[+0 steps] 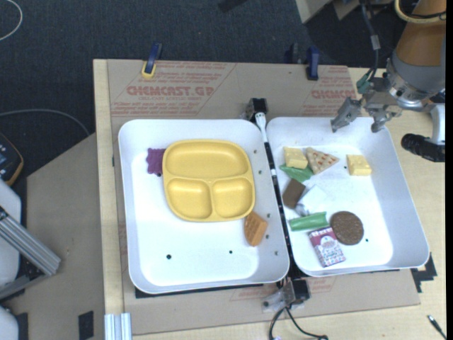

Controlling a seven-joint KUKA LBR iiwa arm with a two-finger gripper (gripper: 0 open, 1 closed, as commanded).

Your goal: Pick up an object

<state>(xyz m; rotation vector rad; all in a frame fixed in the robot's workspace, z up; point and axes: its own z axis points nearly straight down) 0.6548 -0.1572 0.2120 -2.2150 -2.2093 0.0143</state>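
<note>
My gripper [362, 120] hangs open over the far edge of the right bin [403, 190], with nothing between its fingers. Below it in that bin lie a yellow cheese block [295, 157], a triangular cracker [321, 161], a small yellow cube [359, 165], a green strip [292, 171], a brown bar [293, 193], another green piece [307, 222], a round brown cookie [347, 227] and a red-and-white packet [327, 247]. The nearest piece, the small yellow cube, lies a short way in front of the gripper.
The left bin [141, 246] holds a yellow divided plate [208, 179], a purple piece [154, 161] at its left and a tan biscuit [255, 229] near the divider. Clamps [149, 60] sit at the board's far edge.
</note>
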